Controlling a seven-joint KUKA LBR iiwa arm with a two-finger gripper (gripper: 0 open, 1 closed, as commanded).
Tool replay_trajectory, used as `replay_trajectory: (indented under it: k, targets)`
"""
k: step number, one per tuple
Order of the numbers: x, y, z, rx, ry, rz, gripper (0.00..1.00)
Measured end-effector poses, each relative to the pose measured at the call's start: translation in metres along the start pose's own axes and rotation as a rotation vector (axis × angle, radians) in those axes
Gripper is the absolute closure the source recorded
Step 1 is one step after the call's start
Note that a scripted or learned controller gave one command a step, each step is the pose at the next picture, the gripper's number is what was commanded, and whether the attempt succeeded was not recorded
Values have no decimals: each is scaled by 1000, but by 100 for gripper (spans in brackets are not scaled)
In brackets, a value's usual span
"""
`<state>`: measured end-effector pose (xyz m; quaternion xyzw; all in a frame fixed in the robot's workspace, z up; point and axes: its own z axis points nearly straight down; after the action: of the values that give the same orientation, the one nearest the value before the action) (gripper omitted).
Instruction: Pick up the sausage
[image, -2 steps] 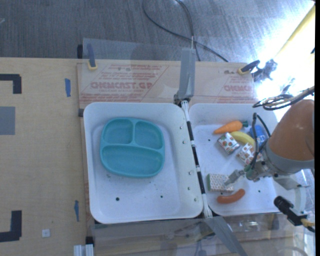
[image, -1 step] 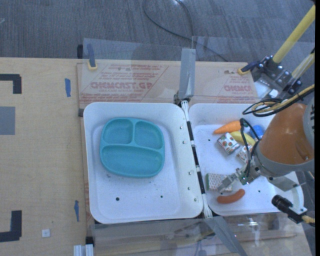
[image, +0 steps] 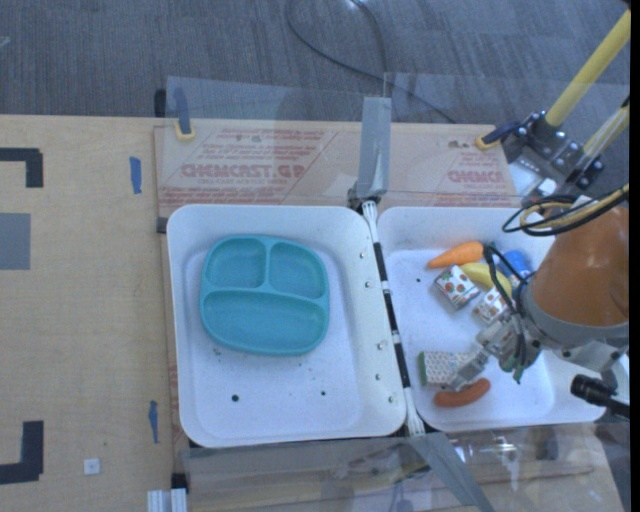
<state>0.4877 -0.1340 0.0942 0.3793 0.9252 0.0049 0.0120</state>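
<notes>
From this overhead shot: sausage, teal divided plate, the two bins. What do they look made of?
Sausage: likely toy plastic or rubber; uniform orange-red, smooth, with a slight sheen.
Teal divided plate: probably moulded plastic; one even colour, rounded compartment ridges, matte to satin.
Left bin and right bin: look like white moulded plastic or foam; speckled, dull surface, rounded corners. The view leaves it open which.

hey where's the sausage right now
The sausage lies in the right-hand bin near its front edge, just below the gripper and right of a small green packet.
</notes>
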Motion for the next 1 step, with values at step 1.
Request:
replay_trajectory:
  k: [1]
  targets:
    - [20, 16, 1, 9, -2, 129, 0]
